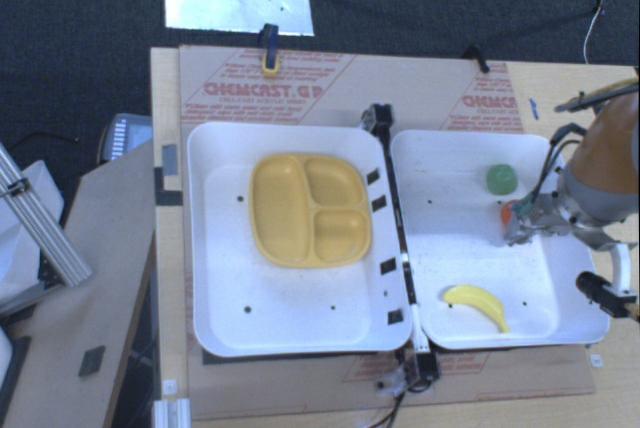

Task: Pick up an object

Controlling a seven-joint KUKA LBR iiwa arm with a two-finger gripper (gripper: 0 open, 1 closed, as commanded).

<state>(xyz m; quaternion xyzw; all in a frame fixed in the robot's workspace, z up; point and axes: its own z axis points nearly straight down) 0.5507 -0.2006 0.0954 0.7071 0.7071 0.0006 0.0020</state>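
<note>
In the right bin (440,166) a green ball (501,179) lies near the back and a yellow banana (478,303) near the front. My gripper (518,228) hangs low over the bin's right side, reaching in from the right. A small red object (507,211) sits right at its tip, partly hidden by it. I cannot make out whether that object is touching the gripper. The green ball is a short way behind the gripper, and the banana lies in front of it to the left.
A yellow divided plate (307,210) fills the middle of the left bin (220,286). A black divider with clips (392,216) runs between the two bins. The grey and orange arm (605,166) covers the right bin's right rim.
</note>
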